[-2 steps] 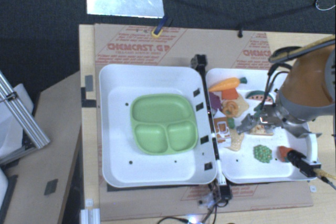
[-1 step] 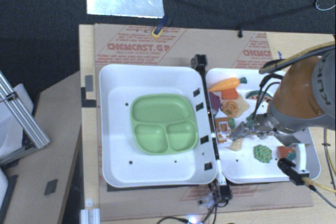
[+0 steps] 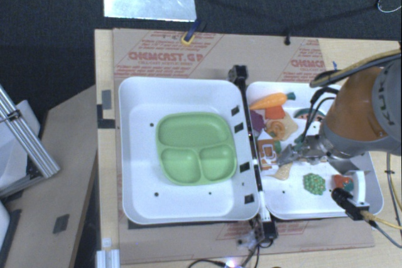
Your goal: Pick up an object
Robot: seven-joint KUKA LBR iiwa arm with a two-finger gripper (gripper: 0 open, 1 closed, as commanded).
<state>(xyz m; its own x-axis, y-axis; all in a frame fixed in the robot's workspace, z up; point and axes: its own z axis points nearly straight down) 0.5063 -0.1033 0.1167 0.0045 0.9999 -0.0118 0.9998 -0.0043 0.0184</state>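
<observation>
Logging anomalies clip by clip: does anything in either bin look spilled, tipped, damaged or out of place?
Nothing stands out. The green divided tray lies flat in the left bin. The toy carrot, green knobbly piece and other small items sit loosely inside the right bin, where the gripper reaches.

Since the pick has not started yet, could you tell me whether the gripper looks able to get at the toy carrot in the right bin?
Probably yes: the toy carrot lies uncovered at the far end of the right bin, just beyond the gripper, with nothing on top of it.
</observation>
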